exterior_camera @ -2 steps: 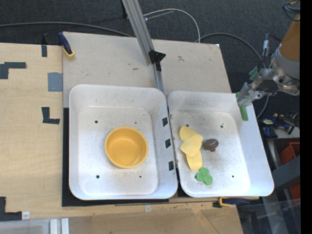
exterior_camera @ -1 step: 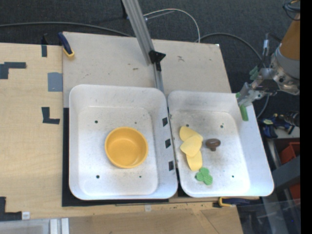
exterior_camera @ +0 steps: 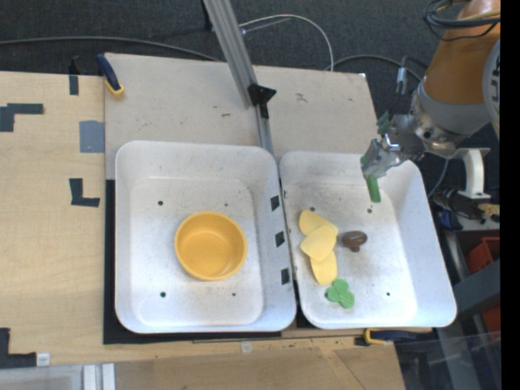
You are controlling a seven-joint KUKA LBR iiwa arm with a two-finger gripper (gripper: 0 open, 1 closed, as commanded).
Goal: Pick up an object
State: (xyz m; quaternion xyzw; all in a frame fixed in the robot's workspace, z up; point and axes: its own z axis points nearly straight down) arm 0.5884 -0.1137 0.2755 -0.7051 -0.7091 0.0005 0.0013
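The arm enters from the right of the view, its orange band uppermost and its grey wrist bent down and leftward over the far right corner of the right bin. The gripper hangs at the end of the wrist, pointing down toward the bin's floor near its far wall. A short green piece shows at the tip of the tool; whether it is a held object or part of the fingers cannot be told, and how wide the tool stands cannot be told either.

Taking the right bin as the landmark: a cluster of pale yellow pieces lies on its floor toward its left wall, roughly midway along. Touching or just beside the cluster on its right is a small brown object. Nearer the bin's front edge, just below the yellow cluster, lies a small green leafy object. All of these lie well apart from the gripper, nearer the front of the bin than it.

To the left of the right bin, sharing a wall with it, is the left bin, which holds a yellow bowl sitting upright near its centre. Behind both bins a grey metal post slants up out of the view.
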